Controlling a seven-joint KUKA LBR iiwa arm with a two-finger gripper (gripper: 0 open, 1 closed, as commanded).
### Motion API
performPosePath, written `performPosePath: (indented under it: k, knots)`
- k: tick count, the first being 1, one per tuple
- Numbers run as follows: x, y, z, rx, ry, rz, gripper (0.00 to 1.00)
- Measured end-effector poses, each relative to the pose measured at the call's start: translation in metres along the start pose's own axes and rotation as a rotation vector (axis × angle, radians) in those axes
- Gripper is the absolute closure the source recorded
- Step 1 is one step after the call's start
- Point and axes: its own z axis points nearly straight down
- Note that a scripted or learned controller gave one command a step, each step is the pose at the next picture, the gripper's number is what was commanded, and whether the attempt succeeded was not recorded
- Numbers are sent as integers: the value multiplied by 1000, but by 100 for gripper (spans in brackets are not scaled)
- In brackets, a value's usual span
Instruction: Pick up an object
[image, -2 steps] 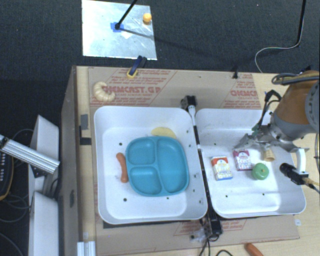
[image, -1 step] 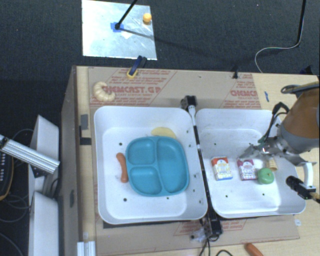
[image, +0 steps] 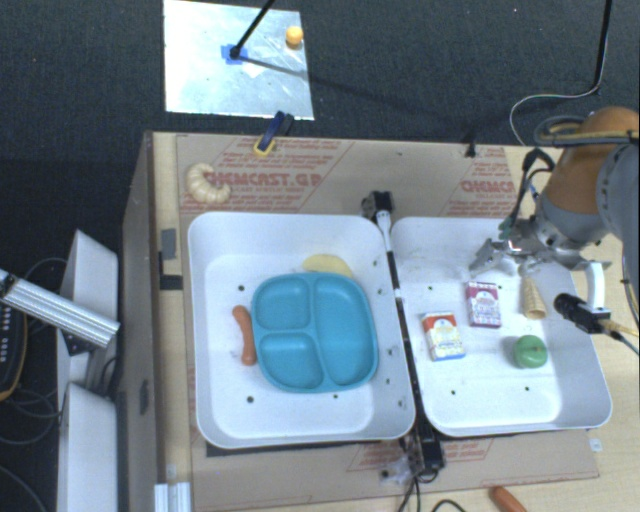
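My gripper (image: 508, 258) hangs over the back of the right bin (image: 440, 415), fingers spread open with nothing between them. Just below it stands a maroon box (image: 484, 304), and a pale cone (image: 531, 298) lies to that box's right. An orange and white box (image: 443, 336) lies near the bin's middle. Toward the right wall sits a green round object (image: 530, 350).
The left bin (image: 215, 400) holds a blue divided plate (image: 314, 332), an orange sausage (image: 245, 335) to its left and a yellow piece (image: 327, 265) partly hidden behind it. A divider rail (image: 392, 280) separates the bins. The arm (image: 590, 180) enters from the right.
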Motion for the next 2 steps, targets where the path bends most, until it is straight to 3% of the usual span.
performPosePath:
  k: [1, 2]
  knots:
    - [44, -31, 14, 5, 1, 0, 0]
    - [43, -30, 3, 2, 0, -2, 100]
